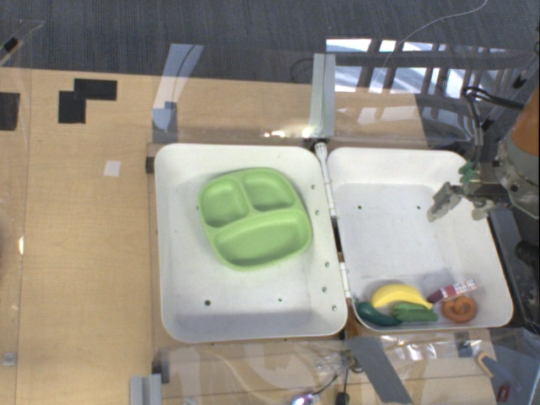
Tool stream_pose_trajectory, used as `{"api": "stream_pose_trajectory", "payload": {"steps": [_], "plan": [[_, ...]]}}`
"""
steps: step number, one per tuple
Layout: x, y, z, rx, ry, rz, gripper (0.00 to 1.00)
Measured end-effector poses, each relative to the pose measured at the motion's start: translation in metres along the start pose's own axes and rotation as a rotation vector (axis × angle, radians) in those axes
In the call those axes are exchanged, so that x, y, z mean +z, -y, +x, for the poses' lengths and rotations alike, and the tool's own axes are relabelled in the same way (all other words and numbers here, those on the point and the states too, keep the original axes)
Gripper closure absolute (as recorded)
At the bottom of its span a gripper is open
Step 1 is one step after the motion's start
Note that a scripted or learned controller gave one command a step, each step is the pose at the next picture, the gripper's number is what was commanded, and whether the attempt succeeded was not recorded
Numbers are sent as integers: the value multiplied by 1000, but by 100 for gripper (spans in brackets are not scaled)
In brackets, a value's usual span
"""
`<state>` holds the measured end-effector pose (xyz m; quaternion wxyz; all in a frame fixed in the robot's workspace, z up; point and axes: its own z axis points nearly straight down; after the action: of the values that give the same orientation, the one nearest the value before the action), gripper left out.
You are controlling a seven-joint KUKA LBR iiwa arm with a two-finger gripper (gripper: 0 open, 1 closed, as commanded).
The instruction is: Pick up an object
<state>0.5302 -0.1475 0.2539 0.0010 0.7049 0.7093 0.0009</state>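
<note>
Gripper (460, 199) sits over the right bin's (396, 234) right edge, fingers spread apart, nothing between them. Pickable stuff is clustered in that bin's near right corner, well apart from the gripper: banana (400, 295), green vegetable (396, 313) touching its near side, orange donut (459, 309), small red tube (452, 291). Green divided plate (253, 218) in left bin (181, 310).

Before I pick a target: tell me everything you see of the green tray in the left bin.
The green tray is a light green, matte, plastic-looking dish with rounded corners and three compartments: two small ones on the far side, one long one on the near side. It lies flat and right way up, turned slightly askew, on the floor of the left bin, toward its far half. Nothing lies in it or touches it except the bin floor.
</note>
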Motion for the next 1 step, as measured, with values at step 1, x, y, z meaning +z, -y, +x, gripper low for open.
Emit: {"api": "stream_pose_trajectory", "payload": {"steps": [1], "plan": [[71,24,-4,11,0,0,0]]}}
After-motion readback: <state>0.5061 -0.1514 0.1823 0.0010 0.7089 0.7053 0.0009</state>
